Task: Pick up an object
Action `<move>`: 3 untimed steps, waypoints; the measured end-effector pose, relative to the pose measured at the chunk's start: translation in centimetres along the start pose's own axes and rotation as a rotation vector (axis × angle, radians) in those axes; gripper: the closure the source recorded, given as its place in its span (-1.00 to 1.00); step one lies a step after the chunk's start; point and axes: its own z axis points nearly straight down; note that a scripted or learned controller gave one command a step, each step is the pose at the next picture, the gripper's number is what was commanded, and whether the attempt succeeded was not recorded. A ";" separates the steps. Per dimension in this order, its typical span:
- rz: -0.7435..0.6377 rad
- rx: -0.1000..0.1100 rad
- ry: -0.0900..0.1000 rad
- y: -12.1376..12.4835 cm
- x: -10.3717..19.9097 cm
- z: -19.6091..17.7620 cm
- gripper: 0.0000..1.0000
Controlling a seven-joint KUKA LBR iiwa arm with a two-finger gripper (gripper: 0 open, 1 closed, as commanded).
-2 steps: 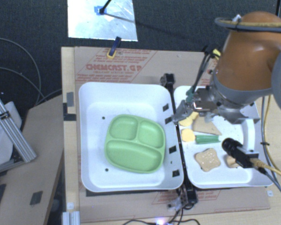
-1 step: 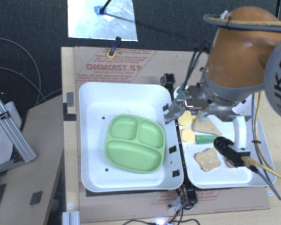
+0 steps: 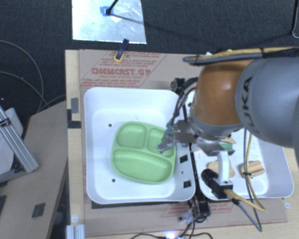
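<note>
A light green divided plate [image 3: 142, 153] lies flat in the left white bin [image 3: 102, 113]. My gripper [image 3: 166, 142] hangs over the plate's right rim, close to the wall between the bins. The orange band and grey wrist [image 3: 224, 103] cover much of the right bin [image 3: 281, 180]. Beside the arm in the right bin lie a tan wooden block [image 3: 223, 166] and a second tan piece [image 3: 254, 170]. A small green-edged item [image 3: 229, 141] peeks out under the wrist. I see nothing held in the gripper.
Both bins sit on a cardboard sheet [image 3: 124, 66] printed in red. A yellow-and-blue clamp [image 3: 121, 51] lies at its far edge, with a shiny plate [image 3: 107, 14] beyond. Cables [image 3: 251, 203] trail at the front right. A metal frame [image 3: 10, 138] stands left.
</note>
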 end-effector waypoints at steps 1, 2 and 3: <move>-0.002 -0.014 0.003 0.3 -0.1 -1.7 1.00; 0.006 -0.017 0.000 0.8 -6.3 -4.6 1.00; -0.001 -0.027 0.002 0.1 -8.7 -16.3 1.00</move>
